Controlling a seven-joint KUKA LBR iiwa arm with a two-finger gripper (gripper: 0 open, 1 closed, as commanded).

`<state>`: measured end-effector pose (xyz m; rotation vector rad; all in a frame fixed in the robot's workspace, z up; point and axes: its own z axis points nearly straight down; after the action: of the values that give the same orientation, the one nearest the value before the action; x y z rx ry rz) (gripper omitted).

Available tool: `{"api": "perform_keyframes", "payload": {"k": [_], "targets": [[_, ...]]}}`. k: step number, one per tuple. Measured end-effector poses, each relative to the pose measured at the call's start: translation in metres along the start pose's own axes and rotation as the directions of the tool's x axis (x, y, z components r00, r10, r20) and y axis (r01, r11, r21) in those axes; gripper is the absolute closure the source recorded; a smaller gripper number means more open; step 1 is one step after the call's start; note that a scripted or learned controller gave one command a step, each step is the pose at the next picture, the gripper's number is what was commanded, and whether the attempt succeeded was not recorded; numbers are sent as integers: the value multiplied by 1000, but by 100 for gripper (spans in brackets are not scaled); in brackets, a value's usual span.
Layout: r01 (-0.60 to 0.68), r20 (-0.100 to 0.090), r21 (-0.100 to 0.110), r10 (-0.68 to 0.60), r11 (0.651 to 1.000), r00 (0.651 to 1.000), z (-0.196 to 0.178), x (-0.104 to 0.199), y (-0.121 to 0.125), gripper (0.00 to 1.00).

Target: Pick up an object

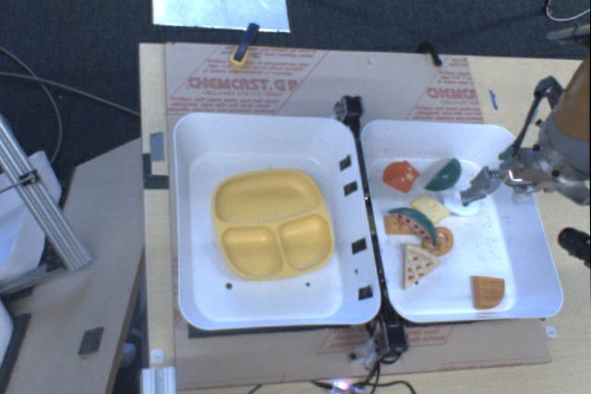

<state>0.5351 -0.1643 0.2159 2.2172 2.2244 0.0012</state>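
The right bin point(536, 244) holds several toy foods. These are a red piece point(401, 175), a dark green piece point(445, 172), a white round piece point(459, 201), a yellow wedge point(428, 208), a curved green and orange slice point(412, 221), a brown ring point(440, 241), a pizza slice point(417, 265) and an orange bread piece point(488, 291). My gripper point(475, 190) reaches in from the right and hangs low over the white round piece, just right of the green piece. I see nothing lifted in it.
The left bin point(199, 198) holds a yellow divided plate point(272, 222). A black divider with clips point(362, 217) runs between the bins. The arm's wrist point(554, 166) is over the right bin's far right rim. Cardboard lies under both bins.
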Motion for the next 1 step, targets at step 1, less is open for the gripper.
{"api": "perform_keyframes", "payload": {"k": [1], "targets": [[-2, -5, 13, 2, 1000, 1000, 132, 18, -31, 0]]}}
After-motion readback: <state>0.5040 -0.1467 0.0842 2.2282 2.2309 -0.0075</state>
